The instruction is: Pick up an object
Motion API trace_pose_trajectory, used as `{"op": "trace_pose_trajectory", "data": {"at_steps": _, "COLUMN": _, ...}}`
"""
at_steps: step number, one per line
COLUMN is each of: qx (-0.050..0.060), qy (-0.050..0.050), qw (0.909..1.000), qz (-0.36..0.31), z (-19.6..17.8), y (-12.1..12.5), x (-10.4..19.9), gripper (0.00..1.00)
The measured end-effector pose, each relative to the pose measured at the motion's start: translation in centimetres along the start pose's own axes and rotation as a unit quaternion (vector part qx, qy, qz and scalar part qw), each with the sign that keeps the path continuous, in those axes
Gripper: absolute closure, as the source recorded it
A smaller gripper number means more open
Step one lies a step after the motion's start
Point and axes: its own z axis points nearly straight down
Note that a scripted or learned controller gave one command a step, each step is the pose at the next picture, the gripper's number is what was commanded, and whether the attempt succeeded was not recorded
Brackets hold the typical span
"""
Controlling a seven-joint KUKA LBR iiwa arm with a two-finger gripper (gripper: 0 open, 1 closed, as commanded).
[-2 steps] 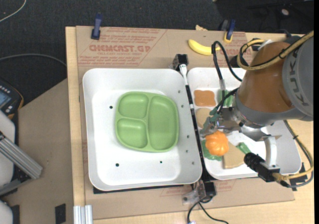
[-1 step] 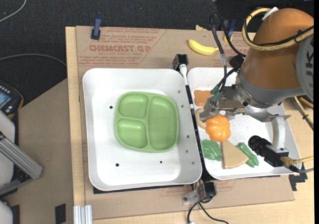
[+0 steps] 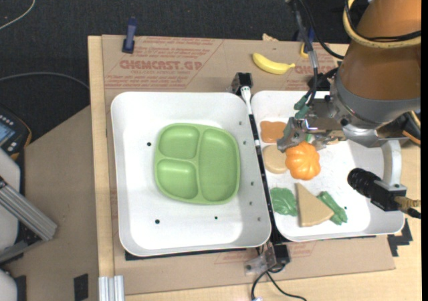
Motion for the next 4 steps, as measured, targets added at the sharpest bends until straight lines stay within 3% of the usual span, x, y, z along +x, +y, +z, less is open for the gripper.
{"op": "trace_pose_trajectory", "data": {"at_steps": 1, "qx": 0.01, "qy": 0.0, "qw": 0.9999, "qz": -0.001, "z": 11.2, "y": -0.6, "x": 5.3, "gripper": 1.0}}
{"op": "trace_pose_trajectory", "data": {"at_steps": 2, "qx": -0.006, "qy": 0.0, "qw": 1.0, "qz": 0.003, "z": -3.4, "y": -0.1, "x": -0.5, "gripper": 1.0}}
{"op": "trace_pose_trajectory", "data": {"at_steps": 3, "qx": 0.006, "qy": 0.001, "qw": 1.0, "qz": -0.008, "z": 3.8, "y": -0.2, "x": 20.1, "gripper": 1.0}}
{"op": "trace_pose_trajectory", "data": {"at_steps": 4, "qx": -0.006, "qy": 0.003, "qw": 1.0, "qz": 0.0, "z": -10.3, "y": 4.3, "x": 20.8, "gripper": 1.0}}
